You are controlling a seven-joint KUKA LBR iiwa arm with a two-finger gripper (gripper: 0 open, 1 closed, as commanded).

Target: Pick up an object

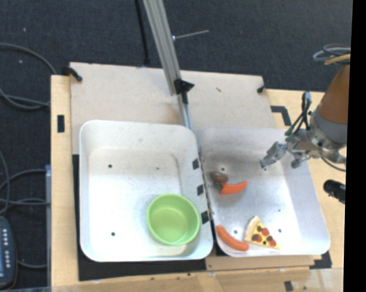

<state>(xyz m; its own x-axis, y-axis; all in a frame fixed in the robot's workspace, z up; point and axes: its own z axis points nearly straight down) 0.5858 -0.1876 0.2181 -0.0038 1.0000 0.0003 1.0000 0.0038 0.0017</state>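
The gripper (283, 155) hangs with fingers spread and empty at three o'clock in the right bin (301, 194), while the orange carrot (233, 187) near centre looks light, stiff and smooth, best pinched across its middle.

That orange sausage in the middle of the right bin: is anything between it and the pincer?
Nothing visible. Bare bin floor lies between the pincer and the orange sausage; a small brown object touches its far side.

Even overhead light, soft shadows, slightly grainy, low-resolution.
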